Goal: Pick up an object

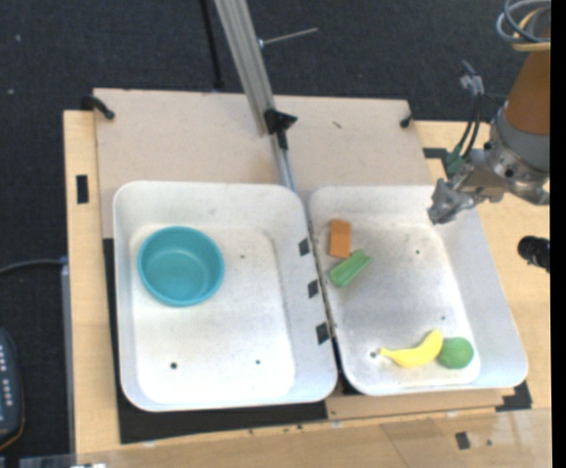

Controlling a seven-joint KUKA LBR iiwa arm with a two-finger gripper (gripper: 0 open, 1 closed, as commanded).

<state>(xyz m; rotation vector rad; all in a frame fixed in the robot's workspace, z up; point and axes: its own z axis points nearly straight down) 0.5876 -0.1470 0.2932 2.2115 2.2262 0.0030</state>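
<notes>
In the right bin [478, 291] lie an orange block [339, 238] and a green block [348, 268] near its left wall. A yellow banana [413, 351] and a green ball [456, 352] rest at its front right corner. My gripper [445, 206] hangs over the bin's back right corner, well apart from all of them, with nothing seen between its fingers. A teal bowl [181, 265] sits in the left bin [263, 359].
A slanted aluminium pole [249, 57] rises from behind the seam between the two bins. The bench edge runs along the front. Cables loop at the arm on the far right.
</notes>
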